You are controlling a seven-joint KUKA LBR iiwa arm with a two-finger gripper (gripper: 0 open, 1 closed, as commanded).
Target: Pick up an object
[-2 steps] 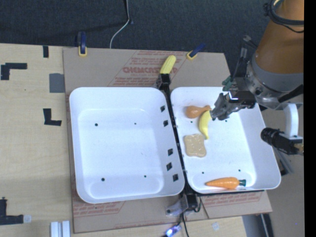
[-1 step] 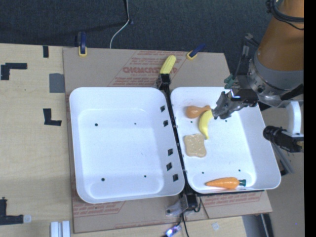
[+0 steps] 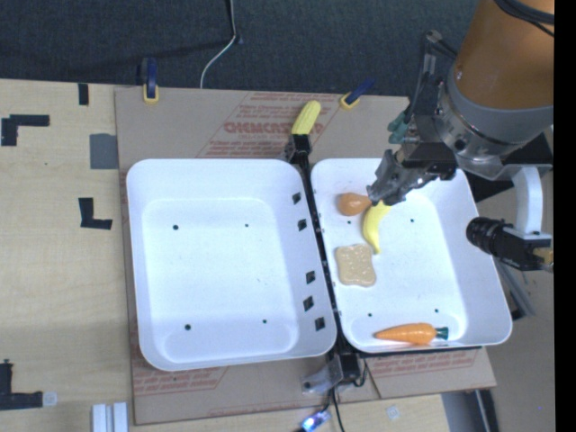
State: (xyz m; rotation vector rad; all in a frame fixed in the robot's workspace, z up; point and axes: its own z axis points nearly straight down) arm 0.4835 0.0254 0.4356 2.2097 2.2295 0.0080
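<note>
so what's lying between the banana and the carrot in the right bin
In the camera view, a slice of bread lies between the banana and the carrot, just below the banana; bare white bin floor separates the bread from the carrot.

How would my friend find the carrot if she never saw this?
Look in the right-hand white bin, the one the arm reaches over. Go to its near edge, by the front right corner: the carrot lies there alone. It is long, orange and green-tipped, unlike the yellow banana and tan slice farther back.
</note>
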